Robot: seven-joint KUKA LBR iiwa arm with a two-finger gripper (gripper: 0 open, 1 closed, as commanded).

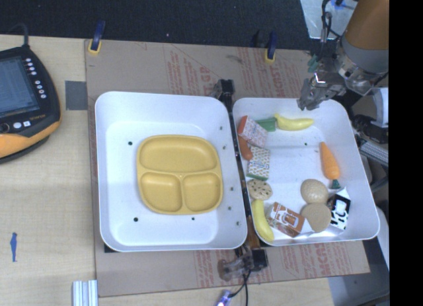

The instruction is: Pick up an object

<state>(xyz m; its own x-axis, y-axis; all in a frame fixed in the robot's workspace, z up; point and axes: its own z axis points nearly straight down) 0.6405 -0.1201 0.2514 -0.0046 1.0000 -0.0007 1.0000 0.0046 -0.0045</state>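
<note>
The right white bin point(350, 149) holds several toy foods. A small yellow banana point(294, 123) lies near its far edge beside a green piece point(267, 124). An orange carrot point(329, 160) lies toward the right wall. Two tan potato shapes point(314, 191) sit near the front right, next to a black-and-white item point(340, 211). A cookie point(260, 189), patterned boxes point(258, 162) and a long yellow banana point(262, 221) line the left side. My gripper point(309, 98) hangs above the bin's far rim, just right of and above the small banana, with nothing seen in it.
The left white bin point(112, 166) holds a yellow divided plate point(179, 173). A teach pendant point(23, 100) lies at the far left of the bench. Clamps point(96, 36) hold the cardboard mat at the back. The arm's orange band point(370, 7) fills the upper right.
</note>
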